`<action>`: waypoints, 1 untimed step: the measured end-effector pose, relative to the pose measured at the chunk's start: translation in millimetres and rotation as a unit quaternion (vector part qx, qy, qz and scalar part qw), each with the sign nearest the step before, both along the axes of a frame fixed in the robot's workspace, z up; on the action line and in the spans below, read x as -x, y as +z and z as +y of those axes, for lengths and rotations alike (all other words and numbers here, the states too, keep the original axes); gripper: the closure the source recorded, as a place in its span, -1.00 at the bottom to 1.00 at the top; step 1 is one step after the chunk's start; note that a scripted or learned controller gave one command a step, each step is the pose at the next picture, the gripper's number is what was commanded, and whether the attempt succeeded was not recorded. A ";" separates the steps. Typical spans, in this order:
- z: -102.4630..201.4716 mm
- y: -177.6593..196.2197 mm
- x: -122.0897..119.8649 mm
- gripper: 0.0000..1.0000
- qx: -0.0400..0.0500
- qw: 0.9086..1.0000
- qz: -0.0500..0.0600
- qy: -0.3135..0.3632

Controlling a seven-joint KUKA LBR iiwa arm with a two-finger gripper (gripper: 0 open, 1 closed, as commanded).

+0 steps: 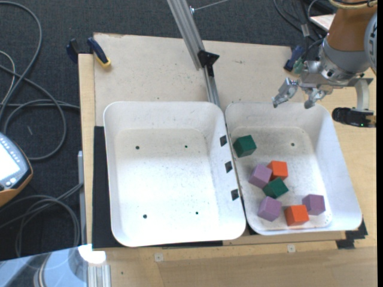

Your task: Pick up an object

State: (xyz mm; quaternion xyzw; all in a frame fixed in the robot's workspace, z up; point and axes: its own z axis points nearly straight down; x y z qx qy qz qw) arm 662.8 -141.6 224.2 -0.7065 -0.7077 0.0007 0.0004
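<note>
The gripper [297, 99] hangs at the upper right of the frame, fingers spread with nothing between them — just above the right bin's [341, 160] far rim. Below it lie seven blocks: a green block [244, 145] nearest, the others clustered toward the lower right.

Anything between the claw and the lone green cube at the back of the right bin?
Nothing visible. The claw, fingers spread, hangs above the right bin's back rim; the green cube sits apart from the other blocks, with bare bin floor around it.
</note>
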 end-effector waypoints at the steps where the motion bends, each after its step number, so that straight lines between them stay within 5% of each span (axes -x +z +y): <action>1: -0.5 -101.1 43.5 -1.00 -0.002 1.000 0.005 -0.002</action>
